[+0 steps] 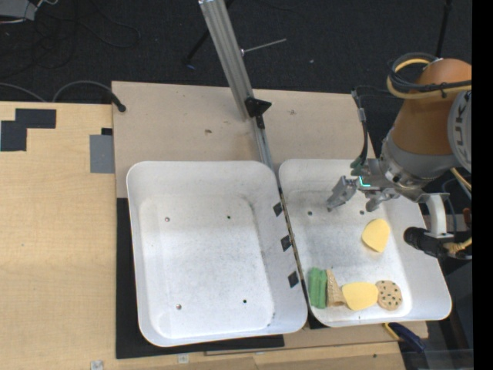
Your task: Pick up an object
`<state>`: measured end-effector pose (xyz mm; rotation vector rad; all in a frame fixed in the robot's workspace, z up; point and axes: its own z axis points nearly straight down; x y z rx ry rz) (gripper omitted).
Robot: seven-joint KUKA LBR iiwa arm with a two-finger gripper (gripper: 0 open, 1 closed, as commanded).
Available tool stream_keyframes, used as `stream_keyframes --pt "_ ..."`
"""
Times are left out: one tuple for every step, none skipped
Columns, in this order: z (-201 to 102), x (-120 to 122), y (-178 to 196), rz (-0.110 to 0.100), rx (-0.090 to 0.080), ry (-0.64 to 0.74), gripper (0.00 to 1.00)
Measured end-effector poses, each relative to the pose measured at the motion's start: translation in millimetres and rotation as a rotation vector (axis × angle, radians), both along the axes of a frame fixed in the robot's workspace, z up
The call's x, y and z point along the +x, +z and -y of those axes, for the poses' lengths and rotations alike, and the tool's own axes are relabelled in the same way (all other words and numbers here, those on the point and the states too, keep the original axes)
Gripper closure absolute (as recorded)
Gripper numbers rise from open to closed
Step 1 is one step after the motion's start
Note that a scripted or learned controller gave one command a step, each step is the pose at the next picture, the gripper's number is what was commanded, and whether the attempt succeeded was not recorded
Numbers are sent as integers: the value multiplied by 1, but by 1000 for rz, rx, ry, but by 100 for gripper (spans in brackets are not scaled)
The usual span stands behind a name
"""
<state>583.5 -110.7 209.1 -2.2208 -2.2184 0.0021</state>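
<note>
My gripper (356, 199) hangs over the upper middle of the right bin (323, 177), its two fingers spread open with nothing between them. A yellow rounded piece (376, 235) lies just below and right of the fingers. Along the right bin's front edge sit a green block (316, 287), a tan ridged piece (333, 288), a second yellow piece (359, 296) and a brown cookie (389, 294), packed close together.
The left bin (202, 249) lies beside the right one, with black clips (286, 242) along their shared edge. A slanted aluminium rail (233, 72) rises from behind the bins. The orange-banded arm (431, 106) looms over the right bin's far right corner.
</note>
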Motion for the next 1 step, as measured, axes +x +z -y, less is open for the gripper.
stream_keyframes --pt "-8 3 -61 -6 1 -1 0"
